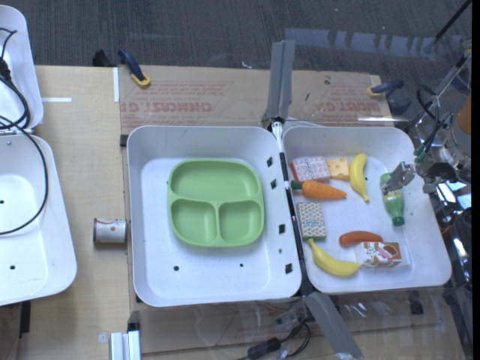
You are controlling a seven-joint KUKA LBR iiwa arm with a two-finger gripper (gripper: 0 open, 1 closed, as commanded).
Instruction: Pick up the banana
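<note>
Two yellow bananas lie in the right bin (427, 223). One banana (359, 175) lies lengthwise near the bin's back, beside a yellow cheese wedge (338, 169). The other banana (333, 261) curves along the front edge, left of a small carton (382, 254). My gripper (400, 177) hangs over the right side of this bin, just above a green bottle (394, 205) and about a hand's width right of the back banana. Nothing shows in its grasp.
The right bin also holds a carrot (323, 190), a wafer pack (310, 167), a cracker block (310, 220) and a red sausage (360, 238). In the left bin (146, 223) sits a green divided plate (217, 203). A small can (110, 231) lies on the bench.
</note>
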